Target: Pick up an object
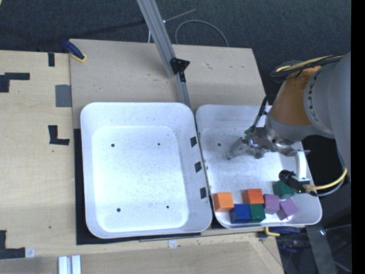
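Gripper (pixel 232 152) hangs low in the right bin (pixel 219 119), fingers spread around nothing; small coloured blocks (pixel 251 205) cluster at that bin's near edge.

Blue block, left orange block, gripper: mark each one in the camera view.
Blue block (pixel 240 212), camera view, middle of its top face.
Left orange block (pixel 223 201), camera view, middle of its top face.
Gripper (pixel 232 153), camera view, at the fingertips above the right bin's floor.
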Controlling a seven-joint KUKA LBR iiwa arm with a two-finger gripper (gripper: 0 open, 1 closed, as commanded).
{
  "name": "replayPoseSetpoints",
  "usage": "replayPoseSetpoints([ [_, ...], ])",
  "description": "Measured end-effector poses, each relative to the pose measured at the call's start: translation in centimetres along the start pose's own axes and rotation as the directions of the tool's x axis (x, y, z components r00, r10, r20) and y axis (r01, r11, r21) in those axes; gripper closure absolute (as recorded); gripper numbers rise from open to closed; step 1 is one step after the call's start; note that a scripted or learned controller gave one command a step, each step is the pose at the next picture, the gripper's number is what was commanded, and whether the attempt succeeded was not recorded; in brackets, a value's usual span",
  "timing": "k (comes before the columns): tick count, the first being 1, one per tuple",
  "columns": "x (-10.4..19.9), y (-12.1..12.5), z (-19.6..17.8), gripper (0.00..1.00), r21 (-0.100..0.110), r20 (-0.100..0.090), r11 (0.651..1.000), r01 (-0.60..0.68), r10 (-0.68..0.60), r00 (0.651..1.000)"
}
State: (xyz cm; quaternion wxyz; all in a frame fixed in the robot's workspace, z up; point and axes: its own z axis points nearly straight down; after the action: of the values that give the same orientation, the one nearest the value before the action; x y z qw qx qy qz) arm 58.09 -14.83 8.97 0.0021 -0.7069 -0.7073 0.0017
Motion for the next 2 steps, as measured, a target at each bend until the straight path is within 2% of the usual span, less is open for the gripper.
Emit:
replayPoseSetpoints([
  [1,-4.0,-4.1,-19.7,0.0,-0.013,0.004,1.0,0.0,0.0,1.0],
  [2,2.7,-2.3,-4.5,0.0,0.004,-0.002,1.0,0.003,-0.003,1.0],
])
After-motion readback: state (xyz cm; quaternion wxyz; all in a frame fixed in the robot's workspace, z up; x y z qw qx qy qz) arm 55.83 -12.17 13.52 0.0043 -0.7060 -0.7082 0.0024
